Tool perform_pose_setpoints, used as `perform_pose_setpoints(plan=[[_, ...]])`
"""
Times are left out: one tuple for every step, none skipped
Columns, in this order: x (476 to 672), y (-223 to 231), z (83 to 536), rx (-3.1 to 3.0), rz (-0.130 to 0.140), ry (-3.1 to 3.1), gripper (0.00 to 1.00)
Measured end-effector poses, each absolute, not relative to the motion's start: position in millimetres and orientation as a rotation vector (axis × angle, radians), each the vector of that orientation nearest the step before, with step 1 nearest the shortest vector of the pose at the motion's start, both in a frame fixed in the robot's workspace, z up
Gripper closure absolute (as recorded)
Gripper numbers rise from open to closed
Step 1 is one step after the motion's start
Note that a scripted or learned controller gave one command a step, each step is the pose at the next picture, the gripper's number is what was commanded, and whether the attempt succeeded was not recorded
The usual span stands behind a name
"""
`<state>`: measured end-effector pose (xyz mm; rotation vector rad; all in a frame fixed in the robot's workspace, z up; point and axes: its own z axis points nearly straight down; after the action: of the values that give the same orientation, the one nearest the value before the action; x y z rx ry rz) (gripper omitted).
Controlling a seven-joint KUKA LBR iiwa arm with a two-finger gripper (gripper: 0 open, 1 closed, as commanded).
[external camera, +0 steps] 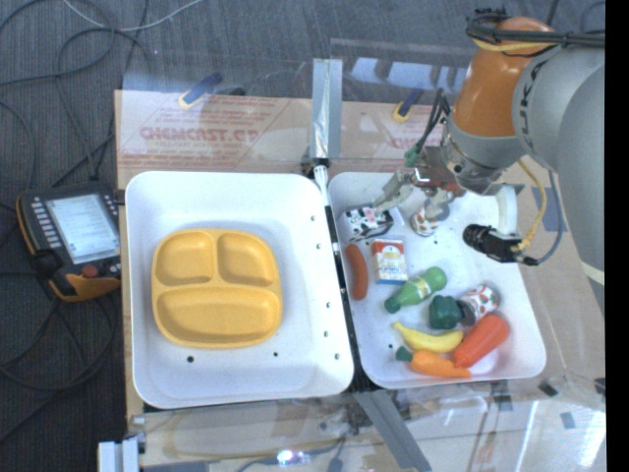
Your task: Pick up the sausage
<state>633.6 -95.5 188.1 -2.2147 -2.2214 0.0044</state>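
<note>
My claw [418, 197] hangs over the upper part of the right bin [531, 362], its fingers spread apart with nothing between them — no grip on anything yet. The sausage [358, 270] lies flat along the bin's left wall, its long axis running up and down the view, below and to the left of where I hover. I judge that its place tight against the wall is the hard part: one finger needs room on the wall side, and there looks to be little of it.

Just above the sausage sits a small black-and-white item [366, 221], near its upper end, and just to its right lies a small carton [390, 260]. Both crowd the approach — a careless descent could nudge either one. Further right are a green bottle [416, 290], a dark green vegetable [444, 312], a small can [481, 301], a banana [428, 338] and two carrots [470, 346], all well clear of the sausage and probably no bother.

The left bin [138, 362] holds a yellow divided tray [217, 287], apart from my work. A handheld pendant [69, 239] rests off the table's left side. I think turning my fingers to span the sausage's short width, across its middle, suits best.
</note>
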Motion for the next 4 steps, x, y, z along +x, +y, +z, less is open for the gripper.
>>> perform_pose_setpoints(plan=[[570.6, -93, 100, -2.126, 0.005, -2.305, 0.00], [486.0, -108, 114, -2.063, 0.002, -2.362, 0.00], [488.2, -99, 90, -2.313, -0.013, -2.136, 0.00], [488.1, -104, 94, -2.189, -0.001, -2.254, 0.00]])
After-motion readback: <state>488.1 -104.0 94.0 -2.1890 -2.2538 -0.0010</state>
